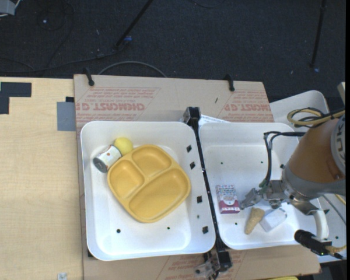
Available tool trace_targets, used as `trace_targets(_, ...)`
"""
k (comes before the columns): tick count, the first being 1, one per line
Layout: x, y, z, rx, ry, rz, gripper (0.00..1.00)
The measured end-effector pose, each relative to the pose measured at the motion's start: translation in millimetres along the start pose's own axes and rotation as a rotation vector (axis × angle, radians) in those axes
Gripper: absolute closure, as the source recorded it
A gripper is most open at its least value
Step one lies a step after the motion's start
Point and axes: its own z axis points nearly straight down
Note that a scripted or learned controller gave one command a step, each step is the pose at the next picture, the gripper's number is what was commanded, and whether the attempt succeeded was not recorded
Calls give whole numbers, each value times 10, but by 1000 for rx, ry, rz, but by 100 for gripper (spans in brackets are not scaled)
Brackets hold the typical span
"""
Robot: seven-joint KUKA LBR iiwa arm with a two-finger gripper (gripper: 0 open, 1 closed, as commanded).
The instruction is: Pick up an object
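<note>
Dark carpet with loose cables lies behind the bench, where two white bins sit side by side on brown cardboard.

In the right bin (233, 142), the gripper (262, 196) hangs low over the floor near the bin's front, its metal fingers (249, 198) spread apart with nothing between them. Above it rises the arm (315, 156), orange at the band and grey below, reaching in from the right.

Just in front of the gripper lies a cone (254, 220), tan and tapered like a wafer, its wide end up toward the fingers and its point toward the bin's front wall. Whether the fingers touch it cannot be told. Just right of the cone is a white block (275, 220), pale and tilted. Left of the gripper, near the divider, a card (227, 198) lies flat, small, red and white with print too small to read.

In the left bin (96, 226) a yellow tray (149, 182) with three compartments lies at a slant. At its upper left corner rest a yellow ball (123, 144) and, beside that, a can (105, 157) on its side.
</note>
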Motion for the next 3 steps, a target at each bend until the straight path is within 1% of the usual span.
trace_targets(1, -8, 1, -108, 0, 0, 4, 100)
trace_targets(2, -31, 52, -539, -5, -2, -3, 100)
trace_targets(3, -38, -10, -1145, -6, -2, -3, 100)
